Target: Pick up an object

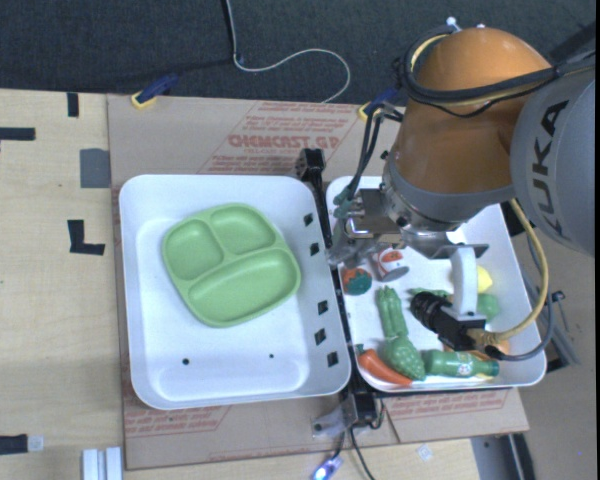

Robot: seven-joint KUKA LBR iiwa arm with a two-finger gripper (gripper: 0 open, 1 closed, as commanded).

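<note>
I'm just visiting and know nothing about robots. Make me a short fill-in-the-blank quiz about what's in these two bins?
1. The green divided plate lies in the ____ bin as the camera sees it.
2. That plate has ____ compartments.
3. The band above the arm's wrist is coloured ____.
4. The toy carrot lies near the ____ edge of the right bin as the camera sees it.

Missing words: left; three; orange; bottom
</note>
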